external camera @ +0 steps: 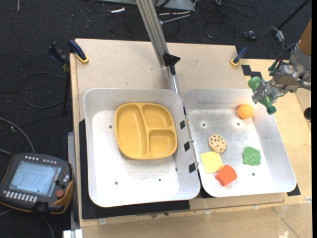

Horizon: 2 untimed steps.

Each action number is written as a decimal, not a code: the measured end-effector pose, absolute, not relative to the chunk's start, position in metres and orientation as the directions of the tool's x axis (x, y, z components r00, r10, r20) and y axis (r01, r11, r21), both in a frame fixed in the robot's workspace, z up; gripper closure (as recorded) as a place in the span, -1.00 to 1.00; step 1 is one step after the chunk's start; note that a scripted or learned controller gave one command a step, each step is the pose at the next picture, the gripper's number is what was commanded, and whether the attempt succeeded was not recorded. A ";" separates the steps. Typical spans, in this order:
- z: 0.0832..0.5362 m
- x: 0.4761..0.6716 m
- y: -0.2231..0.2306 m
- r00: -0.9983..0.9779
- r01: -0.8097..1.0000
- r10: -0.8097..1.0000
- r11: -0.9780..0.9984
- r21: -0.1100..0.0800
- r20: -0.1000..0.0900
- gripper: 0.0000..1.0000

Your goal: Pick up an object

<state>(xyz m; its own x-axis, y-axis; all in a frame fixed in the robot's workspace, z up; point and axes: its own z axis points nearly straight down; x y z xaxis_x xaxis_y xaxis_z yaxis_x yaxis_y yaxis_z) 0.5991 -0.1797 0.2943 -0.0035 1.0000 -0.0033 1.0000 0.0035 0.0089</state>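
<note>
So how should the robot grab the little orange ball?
Probably from straight above, squeezing the orange ball across its middle, since it is round and has no handle or edge. It sits alone near the far edge of the right bin, apart from the cookie, so there looks to be room on both sides. The hand is close by.

Open gaps between 5 items in right bin (277, 143).
</note>
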 end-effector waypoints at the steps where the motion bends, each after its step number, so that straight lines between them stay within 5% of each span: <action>1: 0.292 0.589 -0.129 -0.007 1.000 1.000 0.007 0.000 0.001 1.00; 2: 0.288 0.581 -0.082 -0.007 1.000 1.000 0.007 -0.002 0.002 1.00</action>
<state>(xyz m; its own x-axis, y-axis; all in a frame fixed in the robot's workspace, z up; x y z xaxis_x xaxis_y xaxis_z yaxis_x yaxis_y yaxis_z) 0.5811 -0.0819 0.2878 -0.0073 1.0000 0.0015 1.0000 0.0073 -0.0017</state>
